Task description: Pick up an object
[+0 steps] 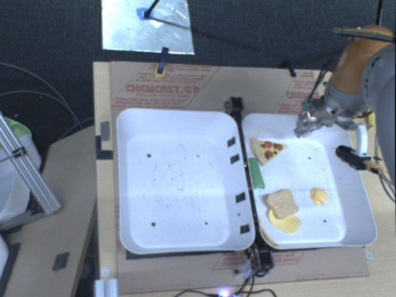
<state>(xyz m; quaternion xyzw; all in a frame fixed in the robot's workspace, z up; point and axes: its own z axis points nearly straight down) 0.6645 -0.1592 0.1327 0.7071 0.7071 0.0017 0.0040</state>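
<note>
The right bin [346, 228] holds a toy pizza slice [267, 150] near its left wall. Further down lie a tan bread slice [282, 203], a flat yellow disc [286, 223] and a small yellow lump [319, 196]. My gripper [304, 127] hangs over the far rim of the right bin, up and to the right of the pizza slice, with nothing visibly between its fingers. The grey arm with its orange band [357, 57] comes in from the upper right.
The left bin [124, 166] lies beside the right one, with black clips [238, 159] and a green strip [256, 173] along the divider. A shiny metal sheet [147, 17] lies beyond the bench. An aluminium frame [25, 172] stands at the left.
</note>
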